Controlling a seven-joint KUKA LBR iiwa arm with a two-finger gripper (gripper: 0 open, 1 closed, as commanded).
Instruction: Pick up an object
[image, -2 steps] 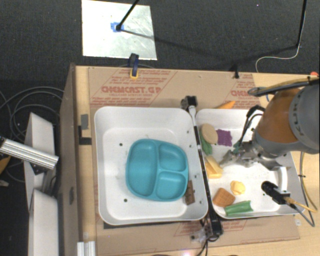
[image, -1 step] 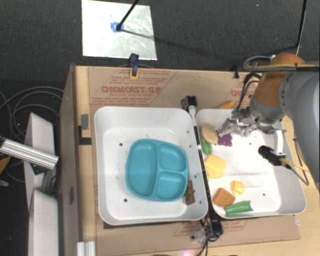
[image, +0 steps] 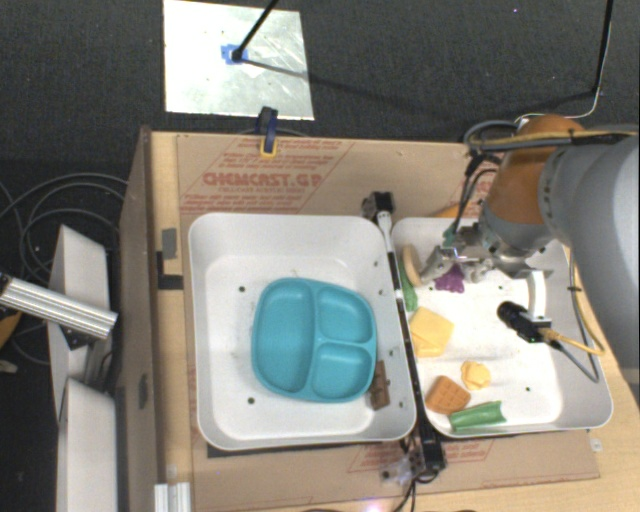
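Bench, read left to right. Cardboard sheet (image: 260, 175) with red lettering, lying under both bins. Left bin (image: 220, 290), white and shallow: one teal divided plate (image: 315, 340) lying flat near the middle; one small brown piece (image: 380, 385) against the bin's right wall, just beside the plate's lower right corner. Right bin (image: 545, 385), white, set wall to wall with the first. Along its left wall, a pale yellow curved piece (image: 411, 266) with a short green piece (image: 408, 298) just below it. Next, a yellow wedge (image: 430, 331) close to that same wall. Lower down, an orange ridged piece (image: 447, 395), a small yellow-orange lump (image: 476, 375) just above and right of it, and a long green piece (image: 477, 414) lying along the bin's near edge, touching or nearly touching the orange one. Purple piece (image: 452, 283): upper left part of the right bin, above the yellow wedge, directly under the gripper (image: 455, 262). Gripper: low over the purple piece; how far open it is, and whether it has hold of anything, cannot be told from this angle. Arm (image: 590, 200): grey with an orange band, entering from the right over the right bin's far corner.
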